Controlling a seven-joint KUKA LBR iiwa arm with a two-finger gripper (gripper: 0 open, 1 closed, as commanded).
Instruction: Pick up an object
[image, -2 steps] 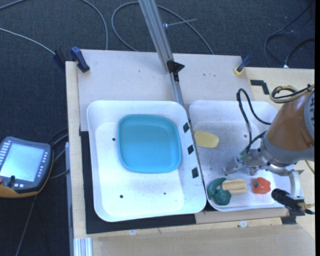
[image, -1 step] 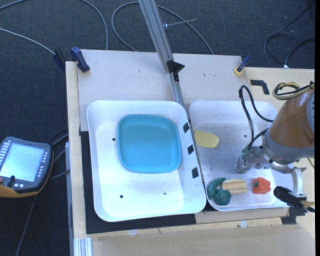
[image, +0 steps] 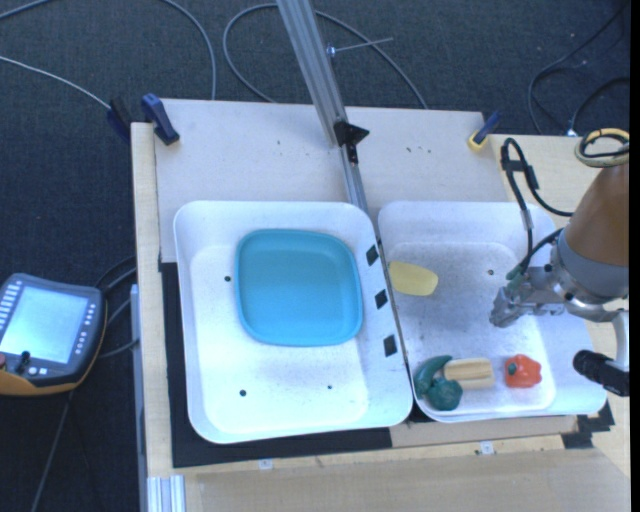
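Note:
In the right bin (image: 450, 225), a yellow flat piece (image: 413, 278) lies near the left wall. Along the bin's front edge lie a green toy vegetable (image: 438, 382), a tan block (image: 469, 372) and a red-orange toy fruit (image: 521, 371). My gripper (image: 508, 307) hangs over the right side of this bin, above and a little left of the red-orange fruit. Nothing shows between its fingertips, and their spacing is too small to read.
The left bin (image: 205, 330) holds a light blue square plate (image: 298, 286). A metal rod (image: 320, 75) slants down from the top to the gap between the bins. A black cable (image: 520, 185) loops near the arm. A teach pendant (image: 45, 330) sits at far left.

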